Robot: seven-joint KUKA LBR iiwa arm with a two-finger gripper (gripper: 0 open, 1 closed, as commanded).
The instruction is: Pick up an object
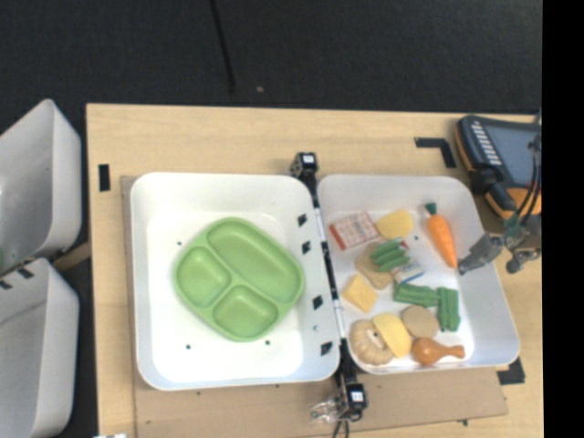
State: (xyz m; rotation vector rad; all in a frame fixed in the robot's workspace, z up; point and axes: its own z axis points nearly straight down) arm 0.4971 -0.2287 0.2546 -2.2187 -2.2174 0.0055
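The right bin (488,322) holds several toy foods. Among them are an orange carrot (442,236), a yellow lump (395,224), a red and white packet (352,231), green beans (391,255) on a bread slice, a cheese wedge (359,293), green pieces (447,308), a donut (369,341) and a drumstick (436,350). My gripper (499,256) hangs over the bin's right side, just right of the carrot. It is open with nothing between its fingers, and the frame's right edge cuts off part of it.
The left bin (151,336) holds a green divided plate (239,278). A black and orange pendant (493,153) with a cable lies on the bench at the back right. White containers (36,190) stand off the bench's left side.
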